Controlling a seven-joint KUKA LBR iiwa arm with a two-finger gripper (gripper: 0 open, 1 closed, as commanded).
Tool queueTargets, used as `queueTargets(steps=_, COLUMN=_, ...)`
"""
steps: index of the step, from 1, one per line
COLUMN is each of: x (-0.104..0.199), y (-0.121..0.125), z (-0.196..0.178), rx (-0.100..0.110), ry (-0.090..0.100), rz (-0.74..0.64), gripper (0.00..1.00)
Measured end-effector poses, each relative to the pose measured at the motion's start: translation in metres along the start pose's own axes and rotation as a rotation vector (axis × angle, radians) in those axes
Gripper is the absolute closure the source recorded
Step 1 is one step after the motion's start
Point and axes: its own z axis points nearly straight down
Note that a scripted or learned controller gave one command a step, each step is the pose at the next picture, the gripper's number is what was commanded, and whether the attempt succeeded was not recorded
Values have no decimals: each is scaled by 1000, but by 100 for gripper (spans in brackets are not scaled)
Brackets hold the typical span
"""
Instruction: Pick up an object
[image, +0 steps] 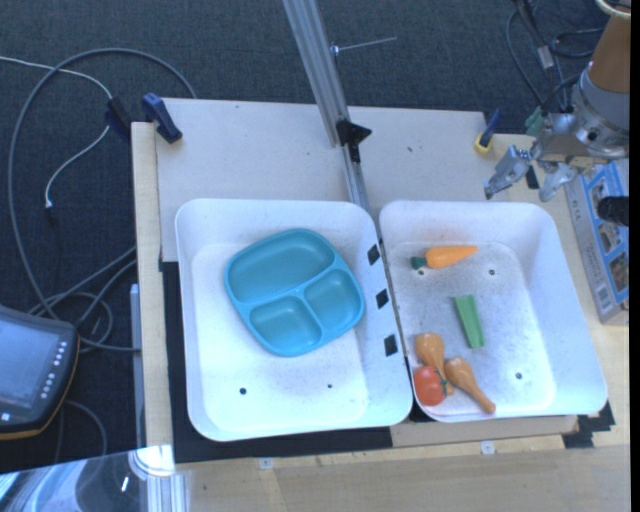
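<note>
Pincer (520, 172) above right bin (570, 270), carrot (450, 257), blue plate (293, 291) left

Floor (70, 250): dark carpet, cables (60, 120) looping across it.
Counter (260, 150): pale board top, blue clamps (160, 117) at far corners.
Metal post (318, 60): rises from counter's rear.
Monitor (30, 375): on the floor.
Light: even, soft.

The arm (608, 60) is cut off by the top and right edges. The gripper (527, 168) is too small and cluttered to read. A monitor (30, 372) is cropped at the left edge.
</note>
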Motion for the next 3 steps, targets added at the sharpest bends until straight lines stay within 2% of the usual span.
queueTargets(steps=1, x=0, y=0, z=0, rx=0, ry=0, rz=0, gripper=0)
queueTargets(steps=2, x=-8, y=1, z=60, rx=6, ry=0, rz=2, gripper=0)
queueTargets(steps=3, x=1, y=6, z=115, rx=5, ry=1, rz=0, gripper=0)
